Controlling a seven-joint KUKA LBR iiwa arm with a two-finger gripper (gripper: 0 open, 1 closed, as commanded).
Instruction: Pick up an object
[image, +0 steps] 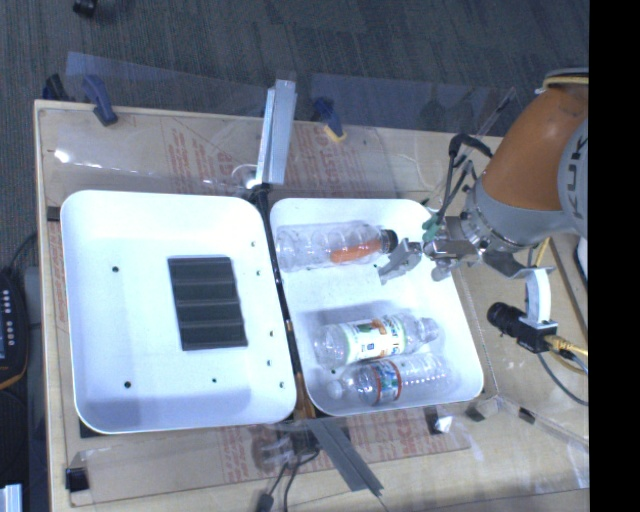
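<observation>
The arm (535, 150) is cut off at the frame's right, so you see just its orange band and wrist; the gripper (400, 260) hangs over the right bin (455, 330) near its far right corner, and you cannot tell how it stands. An orange-tinted clear bottle (330, 245) lies along that bin's far edge, its dark cap just beside the gripper; two labelled bottles (385, 355) lie side by side at the near edge. The left bin (110, 330) carries a ribbed black block (207, 302) near its centre.
</observation>
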